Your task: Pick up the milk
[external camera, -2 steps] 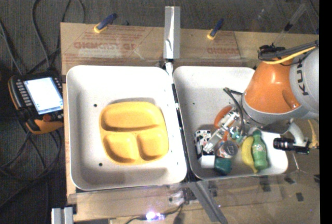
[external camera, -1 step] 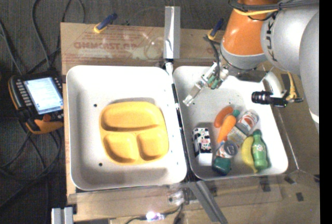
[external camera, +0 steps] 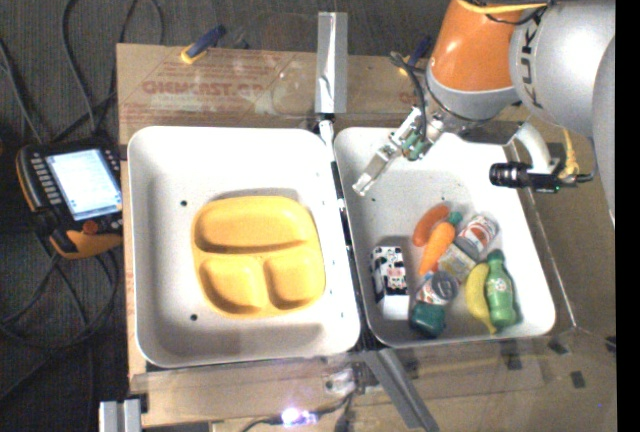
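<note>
The milk [external camera: 390,275] is a small carton with a black-and-white cow print. It stands in the right bin [external camera: 455,175], against that bin's left wall near the front. My gripper [external camera: 386,167] hangs over the bin's back left corner, pointing down and to the left. It is open with nothing between its fingers. The carton lies well in front of the gripper, apart from it.
To the right of the milk lie a carrot [external camera: 433,235], a teal cup [external camera: 430,308], a can [external camera: 478,232], a banana [external camera: 477,298] and a green bottle [external camera: 500,292]. The left bin [external camera: 160,170] holds a yellow divided tray [external camera: 260,253]. A handheld screen [external camera: 78,182] sits off the bench at the left.
</note>
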Available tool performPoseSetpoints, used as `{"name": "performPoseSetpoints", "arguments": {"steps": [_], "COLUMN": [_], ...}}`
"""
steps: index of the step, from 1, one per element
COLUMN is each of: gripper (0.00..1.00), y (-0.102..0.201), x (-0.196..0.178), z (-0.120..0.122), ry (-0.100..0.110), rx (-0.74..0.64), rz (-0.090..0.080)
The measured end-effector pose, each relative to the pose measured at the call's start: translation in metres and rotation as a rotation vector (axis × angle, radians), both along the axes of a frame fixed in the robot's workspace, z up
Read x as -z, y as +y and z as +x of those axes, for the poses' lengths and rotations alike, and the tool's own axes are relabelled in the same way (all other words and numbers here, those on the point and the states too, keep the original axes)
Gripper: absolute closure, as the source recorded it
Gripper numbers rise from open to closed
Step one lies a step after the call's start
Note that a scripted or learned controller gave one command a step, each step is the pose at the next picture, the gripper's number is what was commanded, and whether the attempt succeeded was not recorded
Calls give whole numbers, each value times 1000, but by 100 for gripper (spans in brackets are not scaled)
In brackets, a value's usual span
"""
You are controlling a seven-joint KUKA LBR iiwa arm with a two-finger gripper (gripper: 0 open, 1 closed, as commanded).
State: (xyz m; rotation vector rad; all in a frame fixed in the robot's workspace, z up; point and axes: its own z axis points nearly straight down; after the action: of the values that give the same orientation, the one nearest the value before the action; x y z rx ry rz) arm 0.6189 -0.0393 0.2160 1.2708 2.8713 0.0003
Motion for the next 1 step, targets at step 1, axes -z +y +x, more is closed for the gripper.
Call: {"name": "performPoseSetpoints", "arguments": {"steps": [1], "gripper": [0], "y": [-9], "x": [33], "z": [-75], "ry": [3], "rx": [-217], "rz": [0]}}
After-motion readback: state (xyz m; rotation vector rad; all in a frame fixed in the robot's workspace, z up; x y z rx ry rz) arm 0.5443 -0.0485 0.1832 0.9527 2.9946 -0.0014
